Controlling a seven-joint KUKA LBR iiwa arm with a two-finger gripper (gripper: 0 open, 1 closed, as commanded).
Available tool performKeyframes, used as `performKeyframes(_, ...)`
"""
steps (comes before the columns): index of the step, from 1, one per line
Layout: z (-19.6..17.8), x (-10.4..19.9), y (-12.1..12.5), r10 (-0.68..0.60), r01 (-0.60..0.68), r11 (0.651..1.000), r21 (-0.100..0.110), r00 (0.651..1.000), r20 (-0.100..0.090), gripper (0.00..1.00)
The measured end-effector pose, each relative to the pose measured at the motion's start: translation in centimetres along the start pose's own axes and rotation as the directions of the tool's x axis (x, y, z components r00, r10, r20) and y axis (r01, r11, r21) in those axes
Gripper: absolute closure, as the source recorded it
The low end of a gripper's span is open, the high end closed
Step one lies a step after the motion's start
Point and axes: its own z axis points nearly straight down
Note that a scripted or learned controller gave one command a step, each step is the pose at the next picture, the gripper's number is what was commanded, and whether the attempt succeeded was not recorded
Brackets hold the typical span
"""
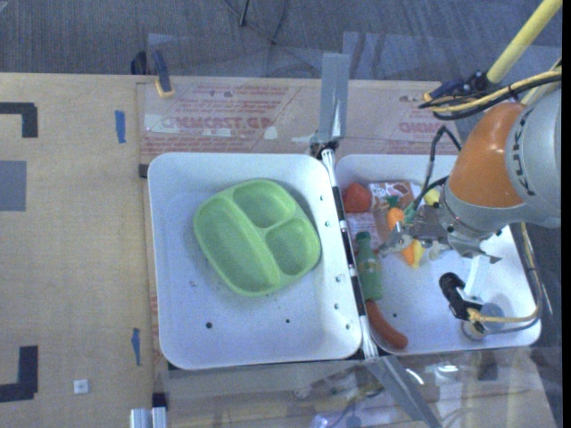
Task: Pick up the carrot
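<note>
The carrot [394,215] is a small orange piece with a green top, lying in the right bin [508,324] near its far left part. My gripper [403,237] hangs just below and to the right of the carrot, low over the bin, with the orange-banded wrist [486,163] above it. The arm's body hides part of the gripper. A yellow item [411,254] lies right under the gripper's tip.
The right bin also holds a red tomato [357,198], a printed packet [389,190], a green cucumber [368,273] and a red sausage-like piece [387,326] along the left wall. The left bin [178,310] holds a green divided plate [259,236].
</note>
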Motion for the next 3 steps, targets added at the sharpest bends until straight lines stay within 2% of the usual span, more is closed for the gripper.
performKeyframes(1, -0.8, 0.0, -0.1, 0.003, -0.003, 1.0, 0.002, 1.0, 0.0, 1.0)
performKeyframes(2, 0.7, 1.3, 5.0, 0.226, -0.226, 0.974, -0.009, 0.974, 0.001, 1.0)
performKeyframes(3, 0.7, 2.1, 6.1, 0.413, -0.413, 0.911, -0.009, 0.911, 0.0, 1.0)
